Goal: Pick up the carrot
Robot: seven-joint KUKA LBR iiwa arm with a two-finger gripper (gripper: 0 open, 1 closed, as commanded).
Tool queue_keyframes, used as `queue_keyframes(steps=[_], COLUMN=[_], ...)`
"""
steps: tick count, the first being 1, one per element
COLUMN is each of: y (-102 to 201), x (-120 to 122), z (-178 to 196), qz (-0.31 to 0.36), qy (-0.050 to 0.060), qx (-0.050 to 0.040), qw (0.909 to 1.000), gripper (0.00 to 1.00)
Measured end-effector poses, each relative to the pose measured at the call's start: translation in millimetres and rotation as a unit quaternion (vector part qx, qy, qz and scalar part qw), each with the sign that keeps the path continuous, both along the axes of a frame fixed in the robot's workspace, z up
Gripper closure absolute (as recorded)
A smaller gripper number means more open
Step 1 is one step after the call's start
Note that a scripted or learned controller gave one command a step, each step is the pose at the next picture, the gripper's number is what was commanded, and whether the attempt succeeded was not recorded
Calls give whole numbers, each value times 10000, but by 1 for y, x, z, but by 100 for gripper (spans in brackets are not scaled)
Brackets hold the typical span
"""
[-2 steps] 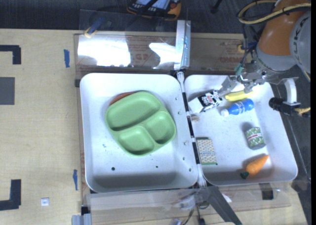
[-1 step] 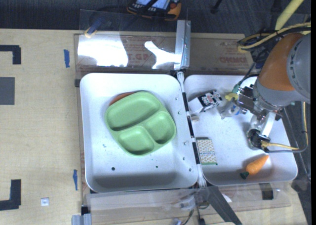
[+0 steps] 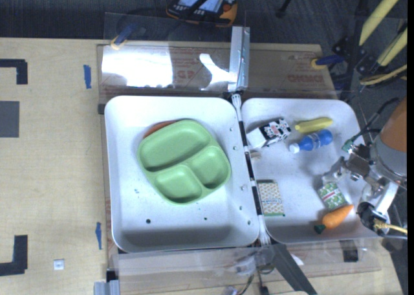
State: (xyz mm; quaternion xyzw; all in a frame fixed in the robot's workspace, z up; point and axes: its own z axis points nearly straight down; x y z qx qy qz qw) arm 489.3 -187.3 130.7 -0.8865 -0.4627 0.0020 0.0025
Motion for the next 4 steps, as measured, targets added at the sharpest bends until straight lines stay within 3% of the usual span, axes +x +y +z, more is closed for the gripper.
queue_keyframes(steps=[1,2,3,4], y=[43,41,17,50], x=[79,5,91,144], z=[25,-40,3,80], qz=[2078,1703,2182,1485], qy=[-24,-11,-27,-22], qx=[-4,5,-5,-12], qw=[9782,9854,9759,9889], gripper=[0,0,0,0])
